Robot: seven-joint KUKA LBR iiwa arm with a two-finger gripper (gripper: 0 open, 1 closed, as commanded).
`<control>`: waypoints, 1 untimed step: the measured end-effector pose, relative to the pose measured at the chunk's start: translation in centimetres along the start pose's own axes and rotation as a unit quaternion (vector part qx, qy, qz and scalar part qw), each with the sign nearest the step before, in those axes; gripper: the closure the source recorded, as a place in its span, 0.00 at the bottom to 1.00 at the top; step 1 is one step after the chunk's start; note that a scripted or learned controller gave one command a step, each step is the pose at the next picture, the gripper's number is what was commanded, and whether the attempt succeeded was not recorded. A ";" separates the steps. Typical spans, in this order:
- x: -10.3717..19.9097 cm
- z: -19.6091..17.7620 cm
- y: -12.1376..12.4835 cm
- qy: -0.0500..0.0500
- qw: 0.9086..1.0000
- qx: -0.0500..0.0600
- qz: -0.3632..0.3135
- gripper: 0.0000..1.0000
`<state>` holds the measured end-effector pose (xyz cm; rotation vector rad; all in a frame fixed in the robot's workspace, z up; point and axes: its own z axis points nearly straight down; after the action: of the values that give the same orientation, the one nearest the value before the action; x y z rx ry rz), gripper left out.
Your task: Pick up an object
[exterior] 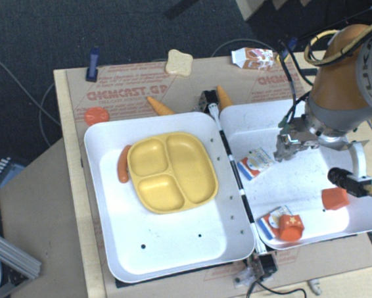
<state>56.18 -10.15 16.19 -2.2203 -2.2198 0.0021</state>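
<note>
Gripper low in right bin, beside a packet; grip state unreadable. Orange block and orange cup nearer the front. Left bin: one yellow tray, sausage half hidden.

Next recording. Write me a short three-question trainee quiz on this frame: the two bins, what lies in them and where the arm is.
1. True or false: the yellow divided plate lies in the right bin.
2. Which thing lies against the plate's left edge? A) orange block B) red sausage C) bread slice
3. Fill in: the gripper is over the ____ bin.

Key
1. False: it lies in the left bin.
2. B: the red sausage. The orange block is in the right bin, and the bread slice lies on the cardboard behind the bins.
3. Right.
</note>
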 end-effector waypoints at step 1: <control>0.0 0.0 0.0 0.000 1.000 0.000 0.000 0.00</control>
<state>56.21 -10.12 16.22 -2.2205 -2.2205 0.0012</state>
